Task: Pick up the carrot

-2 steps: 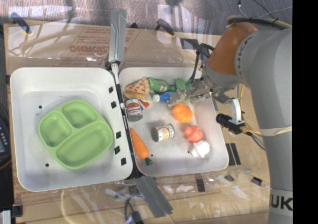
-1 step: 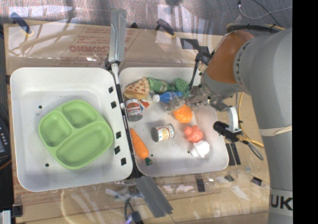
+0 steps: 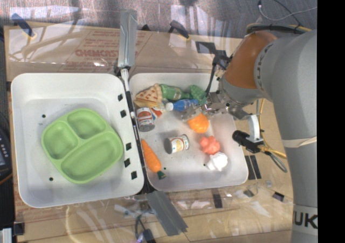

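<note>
Carrot is seen lying along the left wall of the right bin, near its front corner, its dark green tip pointed toward the bin's front edge. The gripper is positioned at the far right part of the same bin, above a blue bottle and close to an orange fruit, well apart from the carrot. Whether it is released or clenched cannot be told. A small can is found between carrot and fruit. A green divided plate is held in the left bin.
</note>
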{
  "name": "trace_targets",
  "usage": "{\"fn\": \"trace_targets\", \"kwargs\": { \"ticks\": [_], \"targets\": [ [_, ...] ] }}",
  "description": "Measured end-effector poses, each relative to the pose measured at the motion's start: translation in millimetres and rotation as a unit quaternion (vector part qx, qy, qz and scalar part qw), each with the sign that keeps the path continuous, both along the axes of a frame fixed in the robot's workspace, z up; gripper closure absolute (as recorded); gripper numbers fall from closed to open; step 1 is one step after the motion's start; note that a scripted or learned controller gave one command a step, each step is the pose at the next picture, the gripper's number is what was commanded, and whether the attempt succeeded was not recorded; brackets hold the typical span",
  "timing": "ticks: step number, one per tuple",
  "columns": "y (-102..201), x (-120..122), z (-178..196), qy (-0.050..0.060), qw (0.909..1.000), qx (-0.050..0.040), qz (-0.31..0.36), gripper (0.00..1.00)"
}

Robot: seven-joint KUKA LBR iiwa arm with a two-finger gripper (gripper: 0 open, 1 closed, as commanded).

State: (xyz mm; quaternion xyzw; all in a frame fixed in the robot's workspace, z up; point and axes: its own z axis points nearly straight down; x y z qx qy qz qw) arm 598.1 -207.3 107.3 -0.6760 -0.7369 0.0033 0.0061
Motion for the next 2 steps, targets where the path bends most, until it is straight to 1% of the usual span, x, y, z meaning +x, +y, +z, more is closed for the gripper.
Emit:
{"fn": "trace_targets", "kwargs": {
  "ticks": [1,2],
  "targets": [
    [21.3,-19.0,-10.8,-0.012,0.9999,-0.0048,-0.011,1.00],
    [22.0,-18.7,-4.9,-0.009,0.9999,-0.0042,-0.009,1.00]
  ]
}}
